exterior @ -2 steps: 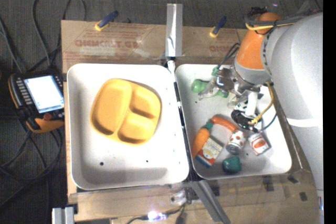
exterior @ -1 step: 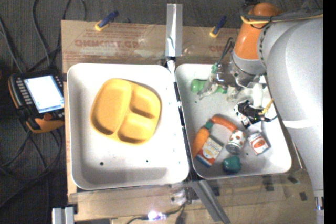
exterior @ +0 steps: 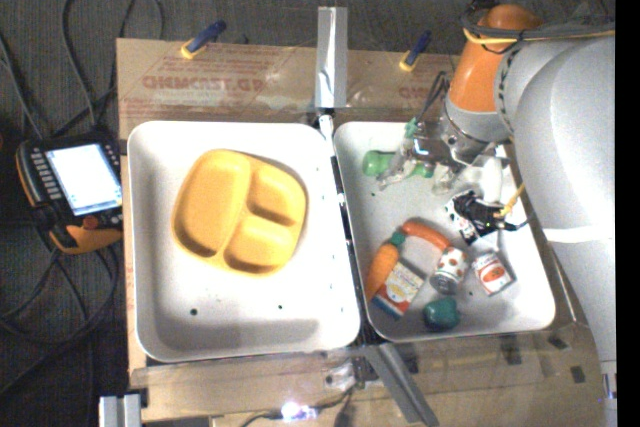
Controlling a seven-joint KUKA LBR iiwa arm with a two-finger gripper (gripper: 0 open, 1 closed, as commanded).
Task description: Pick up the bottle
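Bottle (exterior: 403,267) lying flat in right bin (exterior: 350,215), wedged between carrot (exterior: 381,267) and can (exterior: 449,267). Gripper (exterior: 420,155) well above bottle, near green object (exterior: 378,162); finger state impossible to tell. Likely to snag neighbours or slip off.

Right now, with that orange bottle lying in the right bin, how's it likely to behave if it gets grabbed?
The bottle lies on its side, so a nudge could roll it. It looks like smooth plastic, probably slippery and light. The small can sits close, so it may get bumped.
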